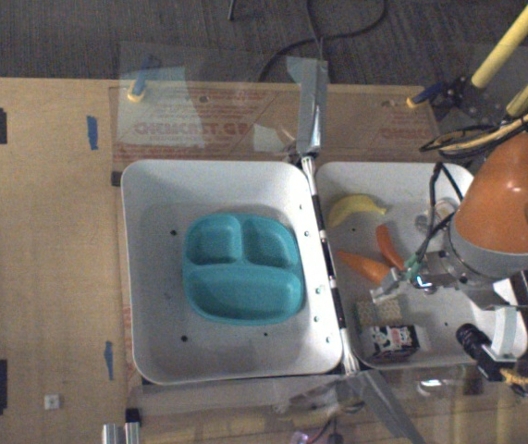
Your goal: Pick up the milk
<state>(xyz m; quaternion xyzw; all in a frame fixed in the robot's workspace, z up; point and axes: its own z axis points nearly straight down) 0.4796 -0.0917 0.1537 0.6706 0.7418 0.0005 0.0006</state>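
The milk (395,339) is a small black-and-white carton lying on its side near the front edge of the right bin (448,359). My gripper (386,291) hangs over the right bin, a little behind and slightly left of the carton, apart from it. Nothing is visibly held between its fingers. The arm's orange band (504,202) covers the bin's right side.
A banana (356,209) and two orange carrots (367,266) lie at the back left of the right bin. A speckled brown piece (367,314) sits just left of the milk. The left bin (153,202) holds a teal divided plate (242,268).
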